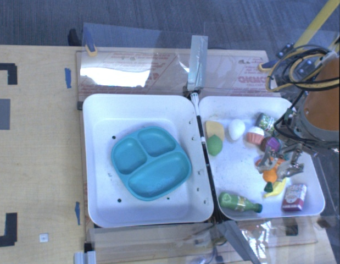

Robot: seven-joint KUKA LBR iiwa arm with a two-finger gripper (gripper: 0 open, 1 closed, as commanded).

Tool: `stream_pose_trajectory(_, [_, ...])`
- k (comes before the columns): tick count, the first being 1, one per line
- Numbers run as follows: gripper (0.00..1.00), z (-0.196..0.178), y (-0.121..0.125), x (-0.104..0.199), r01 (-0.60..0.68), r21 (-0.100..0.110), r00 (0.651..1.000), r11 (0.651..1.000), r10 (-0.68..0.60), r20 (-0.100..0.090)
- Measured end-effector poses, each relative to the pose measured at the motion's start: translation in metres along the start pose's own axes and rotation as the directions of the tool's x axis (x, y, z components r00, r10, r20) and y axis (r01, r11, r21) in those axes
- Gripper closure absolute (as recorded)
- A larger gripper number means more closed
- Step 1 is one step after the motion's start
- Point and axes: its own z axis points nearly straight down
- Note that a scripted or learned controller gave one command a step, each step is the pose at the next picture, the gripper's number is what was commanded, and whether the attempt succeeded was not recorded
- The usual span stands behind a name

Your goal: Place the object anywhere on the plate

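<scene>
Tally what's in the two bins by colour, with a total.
Counting what can be told apart; the clutter under the gripper may hide more.
Blue: 1, the plate
Green: 2, bottle, round piece
Yellow: 2, wedge, small piece
White: 1, egg
Orange: 1, small ball
Purple: 1, small item
Red: 1, can
Total: 9

Blue three-compartment plate (151, 162), lying flat and slightly turned, centre-left of the frame in the left white bin (98, 120), two small sections above, one large below
</scene>
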Motion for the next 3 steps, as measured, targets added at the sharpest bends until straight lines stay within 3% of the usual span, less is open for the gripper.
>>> stream_pose_trajectory(1, [1.00, -0.052, -0.051, -0.127, 0.006, 0.006, 1.000, 1.000, -0.006, 0.004])
stream_pose_trajectory(2, [1.00, 0.029, 0.010, -0.174, 0.063, -0.006, 0.998, 0.998, -0.063, -0.002])
stream_pose_trajectory(3, [0.00, 0.025, 0.007, -0.173, 0.058, 0.001, 0.998, 0.998, -0.058, 0.001])
